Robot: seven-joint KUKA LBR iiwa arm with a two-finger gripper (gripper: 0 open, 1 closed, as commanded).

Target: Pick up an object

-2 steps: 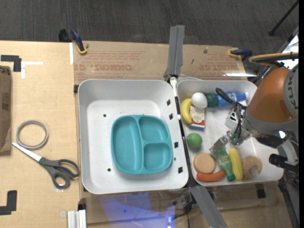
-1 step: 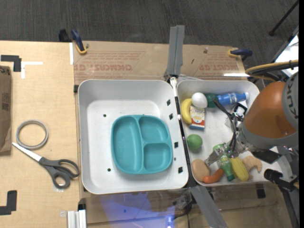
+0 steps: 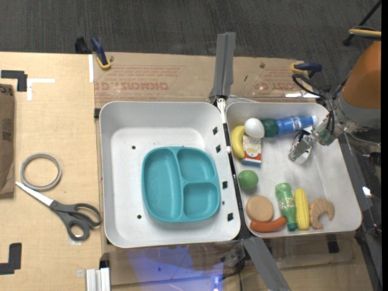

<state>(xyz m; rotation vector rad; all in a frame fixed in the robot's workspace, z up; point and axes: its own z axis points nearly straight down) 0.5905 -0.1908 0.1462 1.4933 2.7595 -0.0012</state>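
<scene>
Sausage (image 3: 267,225), bun (image 3: 260,208), green bottle (image 3: 284,202), corn (image 3: 301,208) and croissant (image 3: 321,212) are packed along the near wall of the right bin (image 3: 345,162); lime (image 3: 247,179) sits just behind them, with milk carton (image 3: 252,150), banana (image 3: 237,142), egg (image 3: 253,128) and blue bottle (image 3: 290,126) at the far end. Left bin (image 3: 115,162) holds only the teal tray (image 3: 180,183). Gripper (image 3: 301,147) is low over bare floor mid-right, just near of the blue bottle's cap end, nothing between the fingers; can't tell if they're spread or closed. Arm comes in from the right, wrist tilted toward the bin centre. My call: target the blue bottle or the lime, both isolated; straddle the bottle across its narrow axis, descend plumb, avoid the crowded near row.
</scene>
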